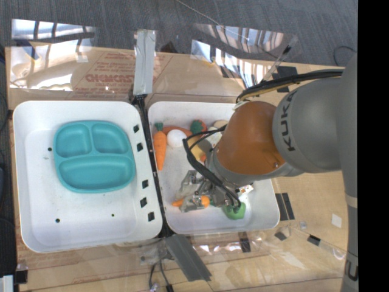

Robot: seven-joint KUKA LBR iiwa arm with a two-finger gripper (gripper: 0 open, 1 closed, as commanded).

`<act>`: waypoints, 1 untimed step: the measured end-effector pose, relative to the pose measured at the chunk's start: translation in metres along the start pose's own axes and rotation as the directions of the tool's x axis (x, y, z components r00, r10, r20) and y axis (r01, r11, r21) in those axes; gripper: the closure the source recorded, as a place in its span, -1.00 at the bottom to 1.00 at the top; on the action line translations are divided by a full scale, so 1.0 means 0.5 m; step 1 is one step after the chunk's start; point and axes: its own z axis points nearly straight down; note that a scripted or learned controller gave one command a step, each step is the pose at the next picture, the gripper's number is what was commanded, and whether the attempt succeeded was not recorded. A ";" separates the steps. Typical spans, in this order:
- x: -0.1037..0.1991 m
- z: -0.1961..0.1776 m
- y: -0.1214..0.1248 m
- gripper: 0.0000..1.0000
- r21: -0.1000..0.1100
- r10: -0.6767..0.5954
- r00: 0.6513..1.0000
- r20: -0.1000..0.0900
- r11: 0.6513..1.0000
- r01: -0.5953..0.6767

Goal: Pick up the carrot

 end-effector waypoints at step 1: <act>-0.017 -0.211 -0.035 1.00 0.008 -0.359 0.933 0.011 0.933 0.359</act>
